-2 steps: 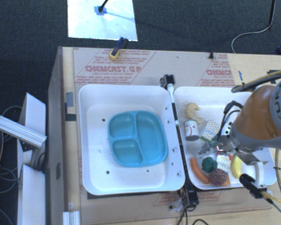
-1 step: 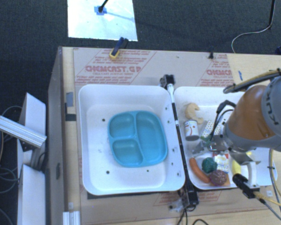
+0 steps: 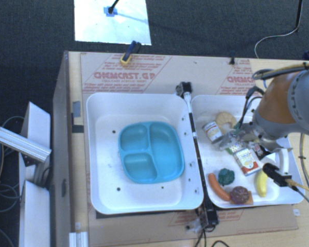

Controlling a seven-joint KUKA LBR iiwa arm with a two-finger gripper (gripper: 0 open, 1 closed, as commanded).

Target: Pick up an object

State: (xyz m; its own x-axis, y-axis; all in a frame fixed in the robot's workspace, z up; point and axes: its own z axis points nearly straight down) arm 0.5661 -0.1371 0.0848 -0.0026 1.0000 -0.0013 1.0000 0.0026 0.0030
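Nearest the camera, along the right bin's [image 3: 293, 202] front wall, lie a carrot [image 3: 218, 187], a green broccoli piece [image 3: 226, 176], a brownish patty [image 3: 240, 194] and a banana [image 3: 261, 183]; the left bin [image 3: 100, 153] holds a blue divided tray [image 3: 150, 152]. Crowding is the likely risk: a small can [image 3: 212, 131], a tan roll [image 3: 226, 119] and a red-and-white carton [image 3: 246, 160] sit close together, so a descent could nudge one aside. The gripper [image 3: 236, 137] hangs among these three, just beside the can, and whether its jaws are spread or closed I cannot tell.

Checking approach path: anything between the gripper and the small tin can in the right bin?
Nothing visible. The gripper sits just right of the small white-labelled tin can, bare bin floor between them; the pale round bread roll lies just above.
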